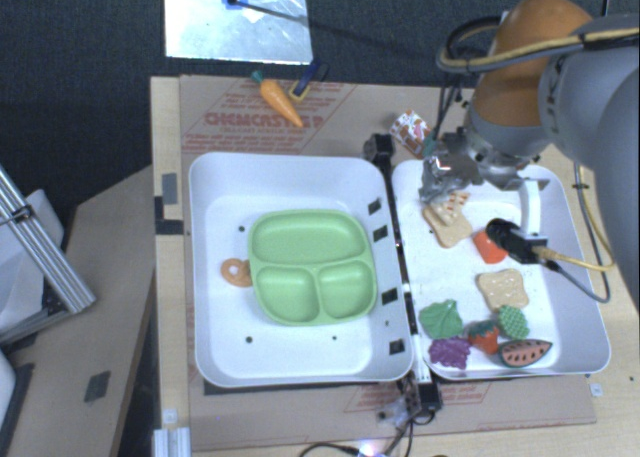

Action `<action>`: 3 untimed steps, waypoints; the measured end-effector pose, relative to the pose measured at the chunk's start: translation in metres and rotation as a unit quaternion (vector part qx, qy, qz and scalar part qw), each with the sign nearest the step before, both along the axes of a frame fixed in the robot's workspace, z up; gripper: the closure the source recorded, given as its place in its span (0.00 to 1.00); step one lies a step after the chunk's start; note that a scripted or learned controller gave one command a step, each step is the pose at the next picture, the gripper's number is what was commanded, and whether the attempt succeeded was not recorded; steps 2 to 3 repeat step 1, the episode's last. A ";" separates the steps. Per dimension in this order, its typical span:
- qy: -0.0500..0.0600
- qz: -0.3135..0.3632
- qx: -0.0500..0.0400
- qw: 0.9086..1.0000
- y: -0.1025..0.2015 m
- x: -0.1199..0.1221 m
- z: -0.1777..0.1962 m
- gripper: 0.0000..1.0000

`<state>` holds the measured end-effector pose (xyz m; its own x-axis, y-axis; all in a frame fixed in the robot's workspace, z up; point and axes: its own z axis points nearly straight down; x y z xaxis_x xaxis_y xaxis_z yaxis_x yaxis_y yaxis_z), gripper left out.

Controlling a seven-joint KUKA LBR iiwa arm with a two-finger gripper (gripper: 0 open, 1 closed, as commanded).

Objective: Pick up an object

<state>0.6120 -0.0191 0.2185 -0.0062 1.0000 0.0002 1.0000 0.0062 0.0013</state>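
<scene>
Your gripper sits low at the far end of the right bin, right over the waffle-like toy piece.

Nearest you, at that bin's front edge, lie a watermelon slice, purple grapes and a green leaf; behind them a toast slice, then an orange-red piece. The waffle-like toy piece lies just beneath the gripper's tip, touching or nearly so; you cannot tell how far its grip is open, or whether it has anything. The left bin carries a green divided plate and a small pretzel. Farthest, a carrot rests on the cardboard.
</scene>
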 end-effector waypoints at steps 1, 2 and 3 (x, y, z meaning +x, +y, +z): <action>-0.001 -0.002 0.000 1.000 -0.009 0.005 0.010 1.00; -0.001 -0.002 0.000 1.000 -0.009 0.005 0.010 1.00; -0.001 -0.002 0.000 1.000 -0.009 0.005 0.010 1.00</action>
